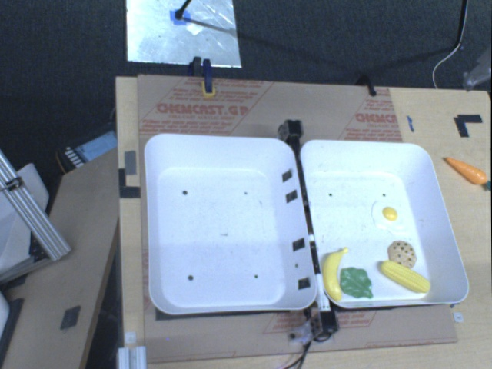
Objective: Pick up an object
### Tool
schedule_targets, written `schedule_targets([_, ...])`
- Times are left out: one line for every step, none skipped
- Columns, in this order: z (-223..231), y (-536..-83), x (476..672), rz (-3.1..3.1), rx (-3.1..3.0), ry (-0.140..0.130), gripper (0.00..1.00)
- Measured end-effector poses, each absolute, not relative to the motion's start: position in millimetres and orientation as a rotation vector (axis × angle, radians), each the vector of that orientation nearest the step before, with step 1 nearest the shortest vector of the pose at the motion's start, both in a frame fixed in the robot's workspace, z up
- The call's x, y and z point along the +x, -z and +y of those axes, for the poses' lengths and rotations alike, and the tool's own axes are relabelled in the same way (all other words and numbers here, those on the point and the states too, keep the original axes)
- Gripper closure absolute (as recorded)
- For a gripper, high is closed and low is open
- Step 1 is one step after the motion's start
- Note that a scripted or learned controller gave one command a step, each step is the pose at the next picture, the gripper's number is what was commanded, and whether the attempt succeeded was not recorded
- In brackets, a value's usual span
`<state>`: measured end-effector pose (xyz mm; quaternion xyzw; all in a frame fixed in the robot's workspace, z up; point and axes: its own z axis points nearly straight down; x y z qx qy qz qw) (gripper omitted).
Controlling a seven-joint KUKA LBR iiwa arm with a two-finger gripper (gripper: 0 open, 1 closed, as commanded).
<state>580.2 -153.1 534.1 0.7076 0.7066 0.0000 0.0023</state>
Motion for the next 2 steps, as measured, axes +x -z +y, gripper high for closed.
schedule_targets([-210, -535, 617.6, 2.215, 2.221, 0.001, 0.0])
schedule_targets([-205, -535, 670.3, 2.225, 2.212, -0.003, 0.0])
